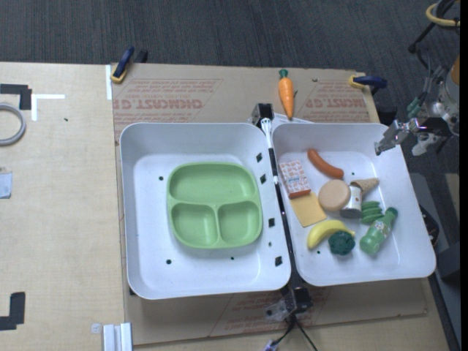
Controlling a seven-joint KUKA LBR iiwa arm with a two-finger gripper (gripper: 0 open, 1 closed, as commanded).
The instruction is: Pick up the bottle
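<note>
one slim green plastic bottle (378,232) lies tilted.

bottle (377,232) | broccoli (341,243) touching left | right side free

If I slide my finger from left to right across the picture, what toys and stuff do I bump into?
Green tray → cracker box → cheese slice → banana → green bottle → the robot's pincer.
</note>
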